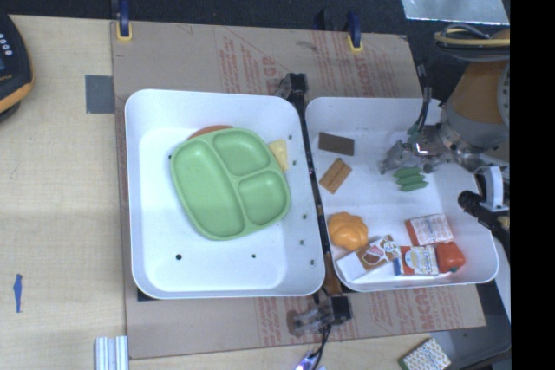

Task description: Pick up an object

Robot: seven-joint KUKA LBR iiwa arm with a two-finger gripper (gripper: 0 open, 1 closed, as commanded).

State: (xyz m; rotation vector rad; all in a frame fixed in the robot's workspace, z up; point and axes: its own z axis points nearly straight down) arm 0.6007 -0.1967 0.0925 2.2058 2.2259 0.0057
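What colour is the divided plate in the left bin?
Light green, seen clearly in the camera view: the divided plate lies in the left bin.

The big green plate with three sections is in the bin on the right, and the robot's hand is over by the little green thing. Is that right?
Not quite. The camera view shows the green plate in the left bin, not the right one. The rest holds: the hand is in the right bin, by the little green thing.

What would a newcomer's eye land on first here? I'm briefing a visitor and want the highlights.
The big green divided plate dominates the left bin, lying over a reddish and a yellow item. In the right bin, the pincer hangs low beside a small green object, with an orange piece and colourful packets toward the near edge.
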